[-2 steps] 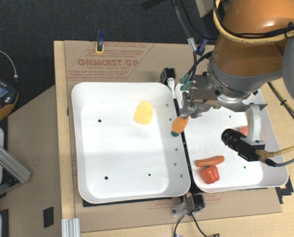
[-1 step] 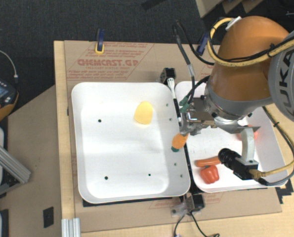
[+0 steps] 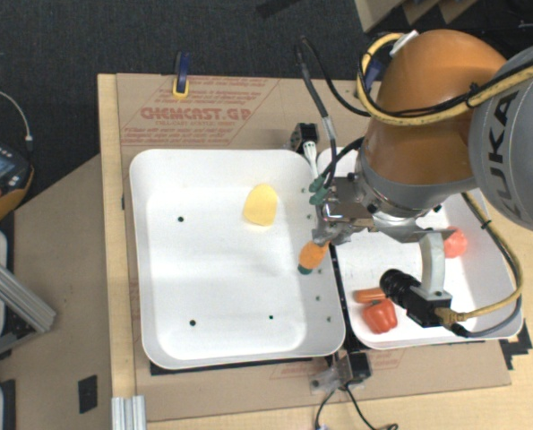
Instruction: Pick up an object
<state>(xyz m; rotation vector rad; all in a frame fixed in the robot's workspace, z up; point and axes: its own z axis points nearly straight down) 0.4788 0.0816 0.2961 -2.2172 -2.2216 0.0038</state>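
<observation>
At the three o'clock edge of the left bin (image 3: 203, 285), touching or just short of its rim, lies a small orange piece (image 3: 312, 256), the object nearest the jaws. It is rounded and looks like a moulded toy, with a dark teal bit at its lower end. I judge it light and fairly stiff, with a smooth skin that could slip. The best hold is probably across its thick middle, square to its long axis. The bin wall right beside it leaves little room on that side, so one side of the grip may scrape the rim.

The jaws hang directly above the piece, at its twelve o'clock. Metal parts and cables crowd them, so I cannot tell whether they are open or closed, or whether they touch it.

Toward one o'clock from the bin's centre sits a pale yellow lump (image 3: 261, 205), matte and blunt-cornered, well apart from the orange piece. Both bins are shallow, white and glossy, with rounded corners.

At about seven o'clock in the right bin (image 3: 373, 258) rests a red pepper-shaped toy (image 3: 381, 314), with a thin orange stick (image 3: 369, 295) just beside it. A pink-red piece (image 3: 454, 243) lies toward two o'clock.

The grey arm (image 3: 427, 106), with its broad orange band, overhangs that bin. Brown cardboard (image 3: 114, 240), printed in red, covers the surface under both bins.
</observation>
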